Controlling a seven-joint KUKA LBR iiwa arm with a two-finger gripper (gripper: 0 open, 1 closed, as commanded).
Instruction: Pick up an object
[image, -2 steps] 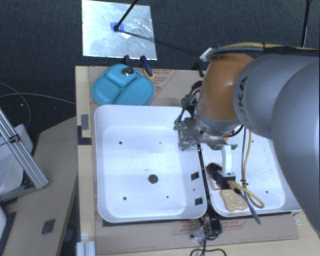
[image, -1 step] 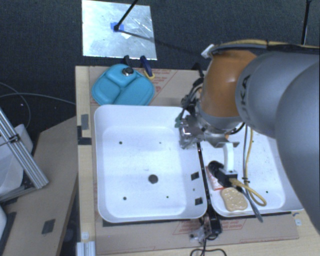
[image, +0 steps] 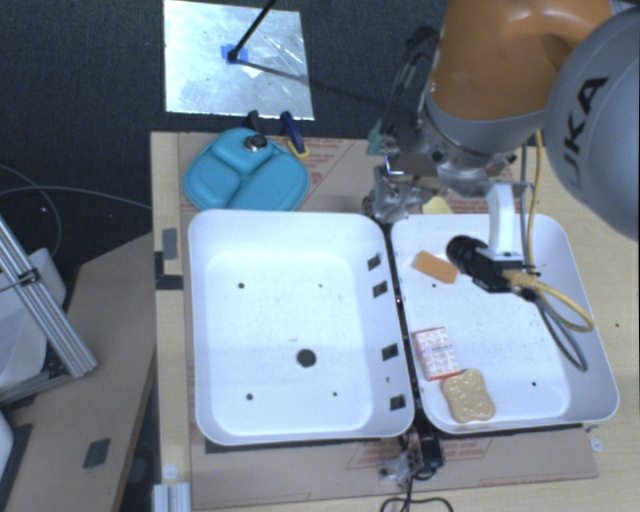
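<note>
Your arm (image: 530, 70) takes up the upper right, grey with the orange band, leaning in over the far edge of the right bin (image: 590, 400). The left bin (image: 215, 400) sits touching it along the middle divider and carries just a small dark disc (image: 306, 358) near its centre.

Beyond the left bin, on the bench, lies a blue lidded tray (image: 247, 172), out of play for this job.

In the right bin you have three pickable pieces. A tan biscuit-shaped block (image: 469, 395) lies near the front wall. Just beside it, towards the divider, is a pale chequered square (image: 437, 352). Farther back sits an orange wedge (image: 435, 266), close to the black wrist fitting and its yellow hose.

The gripper (image: 400, 200) hangs at the far rim, about where the two bins meet. You cannot tell from here whether it is spread or pressed together; nothing shows between its tips.

By my reading you are at the approach step, nothing lifted yet. The orange wedge is the nearest target. The next move calls for shifting over into the right bin, centring above one piece, then descending straight, minding the hose.
</note>
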